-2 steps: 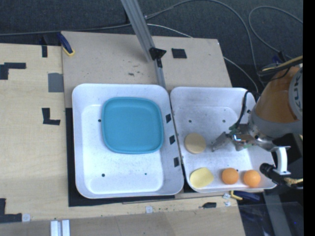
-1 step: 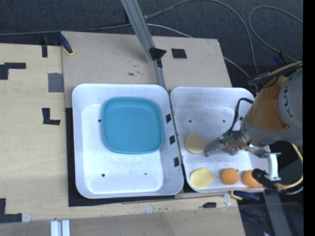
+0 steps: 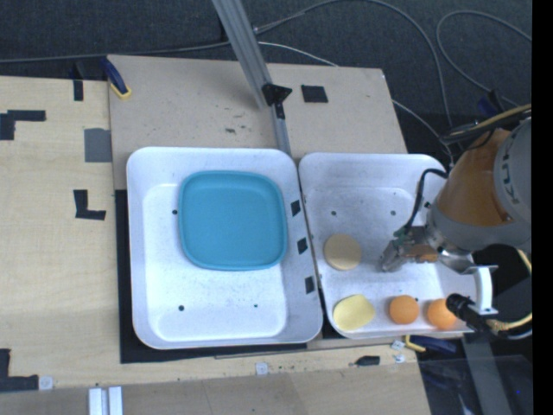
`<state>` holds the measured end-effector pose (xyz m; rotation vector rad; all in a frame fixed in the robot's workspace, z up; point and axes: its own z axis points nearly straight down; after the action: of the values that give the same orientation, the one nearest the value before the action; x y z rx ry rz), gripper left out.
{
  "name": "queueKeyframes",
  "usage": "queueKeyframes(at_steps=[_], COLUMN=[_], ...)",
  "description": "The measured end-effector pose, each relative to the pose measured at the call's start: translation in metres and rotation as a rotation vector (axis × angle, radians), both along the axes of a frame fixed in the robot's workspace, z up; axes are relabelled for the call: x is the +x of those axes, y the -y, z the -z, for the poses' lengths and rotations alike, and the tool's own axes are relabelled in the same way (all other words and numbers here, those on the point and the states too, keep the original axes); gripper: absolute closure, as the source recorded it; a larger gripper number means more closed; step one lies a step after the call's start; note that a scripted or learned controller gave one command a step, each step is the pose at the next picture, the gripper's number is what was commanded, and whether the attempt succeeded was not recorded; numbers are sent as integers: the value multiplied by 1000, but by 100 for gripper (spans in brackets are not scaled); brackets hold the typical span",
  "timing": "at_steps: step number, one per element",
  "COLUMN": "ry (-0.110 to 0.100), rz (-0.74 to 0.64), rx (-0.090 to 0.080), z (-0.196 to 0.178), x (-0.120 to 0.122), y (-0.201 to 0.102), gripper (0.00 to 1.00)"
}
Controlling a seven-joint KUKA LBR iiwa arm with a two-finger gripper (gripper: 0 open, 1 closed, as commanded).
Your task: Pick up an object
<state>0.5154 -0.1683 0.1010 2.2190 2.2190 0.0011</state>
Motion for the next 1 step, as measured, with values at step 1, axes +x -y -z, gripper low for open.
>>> queueKeyframes(at_steps=[1], ry=[1], rz=[-1], rx=[1], z=[-60], x=[7], y=[-1], gripper=[100])
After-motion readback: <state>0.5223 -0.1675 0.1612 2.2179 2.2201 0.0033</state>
